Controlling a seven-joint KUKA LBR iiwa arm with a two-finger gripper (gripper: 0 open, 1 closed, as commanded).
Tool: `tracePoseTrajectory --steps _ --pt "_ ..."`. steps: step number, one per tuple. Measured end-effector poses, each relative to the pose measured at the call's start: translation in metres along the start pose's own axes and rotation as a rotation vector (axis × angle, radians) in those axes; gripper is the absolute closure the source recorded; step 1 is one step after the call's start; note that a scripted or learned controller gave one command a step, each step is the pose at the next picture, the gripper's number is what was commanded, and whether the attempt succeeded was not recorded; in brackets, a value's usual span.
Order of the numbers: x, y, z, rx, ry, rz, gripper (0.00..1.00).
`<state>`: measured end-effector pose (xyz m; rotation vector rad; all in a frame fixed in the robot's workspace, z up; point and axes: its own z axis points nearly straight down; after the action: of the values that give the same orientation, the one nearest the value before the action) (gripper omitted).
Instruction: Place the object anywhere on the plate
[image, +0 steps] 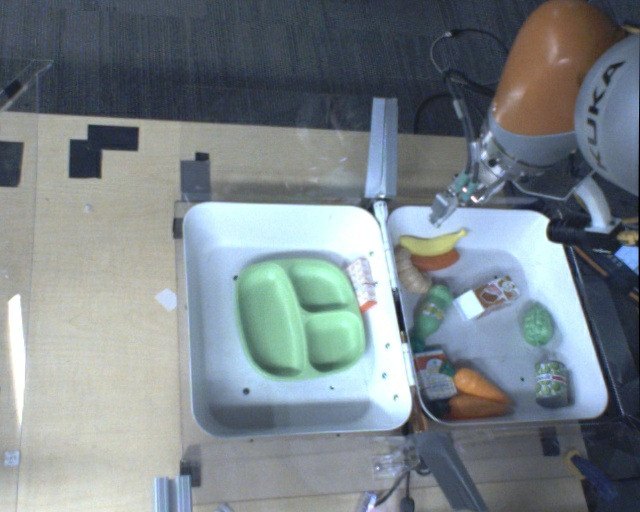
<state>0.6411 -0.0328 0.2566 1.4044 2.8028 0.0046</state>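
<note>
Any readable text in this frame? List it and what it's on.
"KUKA" reads in part on the arm, cut by the frame edge.
Carton: print too blurred to read.
Can: label too small to read.
Packet at the plate edge: print too blurred to read.

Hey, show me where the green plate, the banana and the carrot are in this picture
green plate (262, 330): camera view, on its large left compartment.
banana (433, 242): camera view, on the middle of its yellow curve.
carrot (480, 383): camera view, on its orange body.
</note>
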Motion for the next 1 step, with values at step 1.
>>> tracePoseTrajectory --steps 1 --pt "0.0824 -0.0126 0.0727 0.003 0.004 0.002 1.00"
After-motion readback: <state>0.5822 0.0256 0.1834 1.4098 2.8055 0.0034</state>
